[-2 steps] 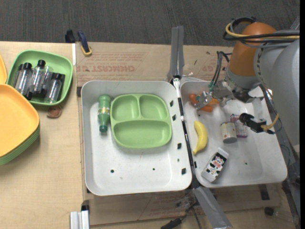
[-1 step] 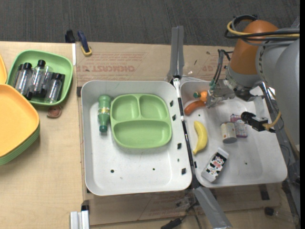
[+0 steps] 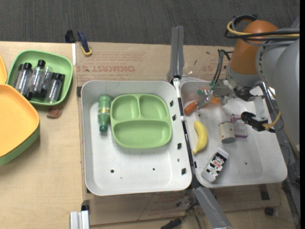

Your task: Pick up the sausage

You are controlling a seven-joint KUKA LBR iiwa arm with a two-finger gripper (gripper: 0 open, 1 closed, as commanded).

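Observation:
The sausage is a short orange-red piece lying at the far left of the right bin, close to the divider. My gripper is low over the sausage's right part, which it covers; another bit of orange shows just right of the gripper. The grey arm with its orange band comes in from the upper right.
In the right bin lie a banana, a small can, a purple-and-white packet and a black-and-white box. The left bin holds a green divided plate and a green bottle. A green tray of bottles and orange plates sit at far left.

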